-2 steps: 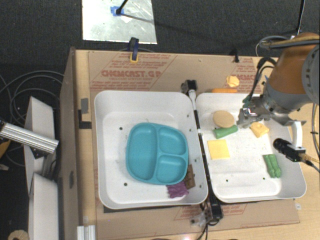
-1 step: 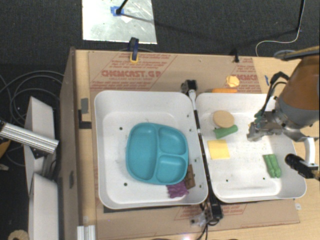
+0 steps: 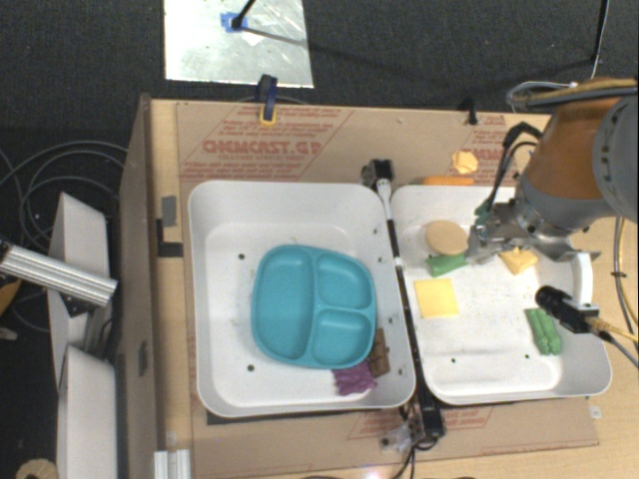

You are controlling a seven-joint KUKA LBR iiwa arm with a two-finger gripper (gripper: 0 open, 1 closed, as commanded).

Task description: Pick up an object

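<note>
While my purple scrap [image 3: 351, 378] and brown bit [image 3: 380, 353] lie at the near rim of the left bin [image 3: 215, 267], touching the teal divided plate [image 3: 313, 305], the right bin [image 3: 589, 367] holds a green piece [image 3: 545, 330] near its front. Farther back lie a yellow square [image 3: 436, 297], a green wedge [image 3: 446, 263] and a tan round [image 3: 445, 237]. My claw [image 3: 483, 239] hangs just beside the round; I cannot tell its opening.

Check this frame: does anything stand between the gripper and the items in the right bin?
Nothing visible does. The gripper hangs low in the right bin, right beside the tan round piece and green piece. The yellow square lies open nearby.
</note>
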